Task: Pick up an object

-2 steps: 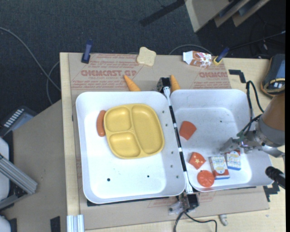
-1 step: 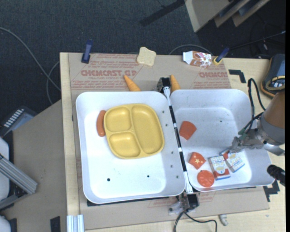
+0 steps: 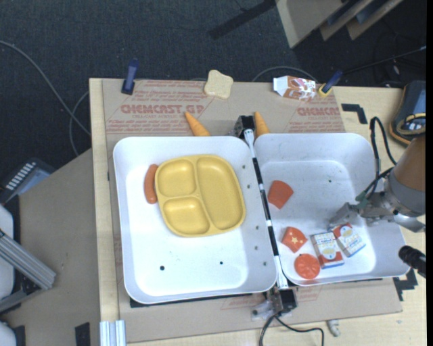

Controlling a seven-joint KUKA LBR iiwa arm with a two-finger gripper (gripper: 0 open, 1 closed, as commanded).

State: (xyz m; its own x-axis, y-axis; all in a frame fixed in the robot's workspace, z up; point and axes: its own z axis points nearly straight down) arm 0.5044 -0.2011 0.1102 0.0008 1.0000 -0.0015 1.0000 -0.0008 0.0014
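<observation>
Right bin (image 3: 318,152): small carton (image 3: 350,240) just below jaws (image 3: 345,217)

The worktop (image 3: 101,223) is a pale wooden board set at a slight slant, standing on dark blue-grey carpet (image 3: 61,40) that fills the surroundings beyond its far and left edges. A brown cardboard sheet (image 3: 159,101) printed with red lettering lies along the far edge. A blue clamp (image 3: 129,76) grips the far left corner and another blue clamp (image 3: 330,82) sits near the far right corner. Thin pale cables (image 3: 40,67) trail over the carpet beyond the left edge. Light wooden furniture (image 3: 338,17) stands past the far right corner. A grey metal rail (image 3: 27,260) lies off the near left corner. Lighting is even and soft.
</observation>
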